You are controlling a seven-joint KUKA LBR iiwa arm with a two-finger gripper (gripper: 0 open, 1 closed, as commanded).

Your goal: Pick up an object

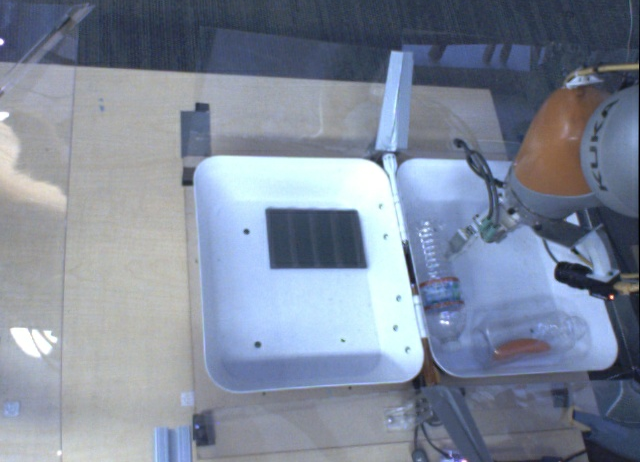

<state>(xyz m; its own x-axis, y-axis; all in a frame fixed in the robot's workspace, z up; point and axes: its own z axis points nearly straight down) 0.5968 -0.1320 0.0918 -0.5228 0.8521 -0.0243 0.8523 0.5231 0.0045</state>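
A clear plastic water bottle (439, 285) with a blue label lies along the left wall of the right bin (560, 365). Near that bin's front wall lies a second clear container (545, 330) with an orange-red piece (520, 348) showing at it. My gripper (474, 237) hangs over the middle of the right bin, just right of the water bottle's top end and apart from it. Nothing shows held in it. The grey arm with its orange band (560, 150) reaches in from the right.
The left bin (230, 330) holds a dark grey ribbed rectangle (315, 238) near its middle. A metal divider post (395, 100) stands between the bins at the back. Black cables (590, 280) trail by the right bin's right side.
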